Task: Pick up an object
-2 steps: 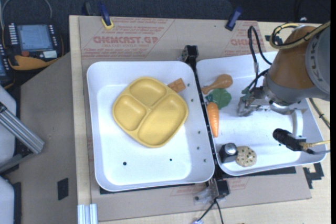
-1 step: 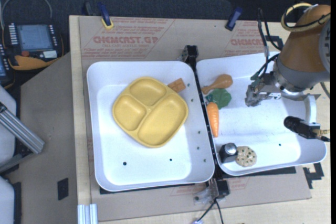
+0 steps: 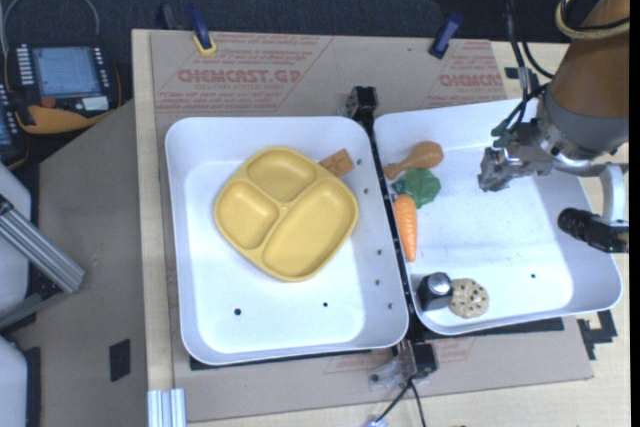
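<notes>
In the right bin (image 3: 520,255) lie a brown drumstick (image 3: 417,158), a green broccoli piece (image 3: 419,186), an orange carrot (image 3: 405,226), a cookie (image 3: 467,297) and a small dark round object (image 3: 435,289). My gripper (image 3: 493,173) hangs over the upper right part of that bin, to the right of the drumstick and broccoli and apart from them. Nothing shows between its tips. A yellow divided plate (image 3: 287,212) sits in the left bin (image 3: 220,315), with a small brown block (image 3: 338,162) at its upper right edge.
The divider between the bins (image 3: 385,225) runs beside the carrot. A black clamp (image 3: 362,101) sits at the top of the divider. Cardboard (image 3: 300,75) lies under both bins. A pendant screen (image 3: 65,75) rests at far left.
</notes>
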Tool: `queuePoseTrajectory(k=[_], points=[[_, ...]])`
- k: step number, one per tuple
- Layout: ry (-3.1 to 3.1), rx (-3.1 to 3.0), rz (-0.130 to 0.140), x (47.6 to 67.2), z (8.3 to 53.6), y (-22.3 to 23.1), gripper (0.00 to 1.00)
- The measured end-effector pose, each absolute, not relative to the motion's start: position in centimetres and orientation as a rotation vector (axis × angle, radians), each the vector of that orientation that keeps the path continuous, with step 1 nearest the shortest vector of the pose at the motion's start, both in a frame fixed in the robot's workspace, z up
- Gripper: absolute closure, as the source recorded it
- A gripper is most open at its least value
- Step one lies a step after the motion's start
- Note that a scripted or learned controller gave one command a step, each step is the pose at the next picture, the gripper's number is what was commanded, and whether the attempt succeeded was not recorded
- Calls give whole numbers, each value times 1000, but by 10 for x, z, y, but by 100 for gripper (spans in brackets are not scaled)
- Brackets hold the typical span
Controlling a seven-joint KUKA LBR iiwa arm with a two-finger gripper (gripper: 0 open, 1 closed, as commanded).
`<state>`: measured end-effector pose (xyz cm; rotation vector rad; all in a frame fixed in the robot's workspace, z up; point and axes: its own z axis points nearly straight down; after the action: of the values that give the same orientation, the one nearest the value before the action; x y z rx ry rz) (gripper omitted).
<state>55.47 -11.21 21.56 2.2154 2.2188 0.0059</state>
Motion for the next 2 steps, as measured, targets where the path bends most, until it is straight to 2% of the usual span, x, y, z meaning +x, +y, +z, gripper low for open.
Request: queuePoseTrajectory(k=[1,2], points=[[2219,2216,4,556,252,-112,100],[2230,2217,1,547,258,-58,100]])
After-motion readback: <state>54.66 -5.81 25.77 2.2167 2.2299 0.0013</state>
